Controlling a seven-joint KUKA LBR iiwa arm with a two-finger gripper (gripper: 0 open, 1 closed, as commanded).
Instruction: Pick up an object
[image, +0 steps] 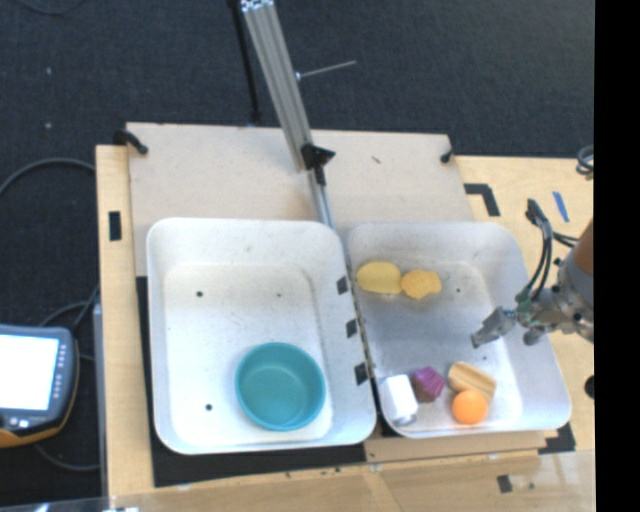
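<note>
No text, label, brand or number can be read anywhere. The lit screen of the handheld control pendant (28, 374) at the left edge glows blank white, and the blue mark (560, 207) on the counter (500, 180) carries no legible writing.

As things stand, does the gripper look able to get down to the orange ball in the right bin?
Probably yes. The gripper sits over the right bin, with the orange ball uncovered near the front wall. The tan block touches it and the purple piece lies close, so finger room looks tight.
</note>
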